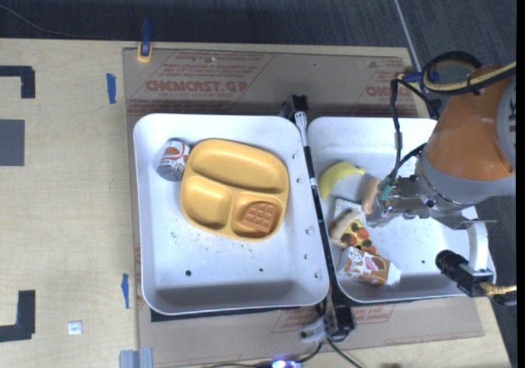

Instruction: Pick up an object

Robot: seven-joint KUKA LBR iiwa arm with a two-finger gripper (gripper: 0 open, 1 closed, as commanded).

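Observation:
My gripper (392, 199) hangs low over the middle of the right bin (410, 135), below the orange band of the arm. Just left of it, touching or nearly touching, lies a small hot dog toy (371, 193). A yellow-green rounded toy (340, 177) sits at the bin's left side. A pizza slice toy (351, 230) lies below the hot dog, and an orange-and-white packet (366, 267) rests near the bin's front wall. The arm covers the right part of this bin.
The left bin (164, 268) holds a yellow divided tray (232, 186) with a waffle toy (259, 216) in one compartment, and a small can (172, 159) at its upper left. A black divider bar (308, 186) runs between the bins.

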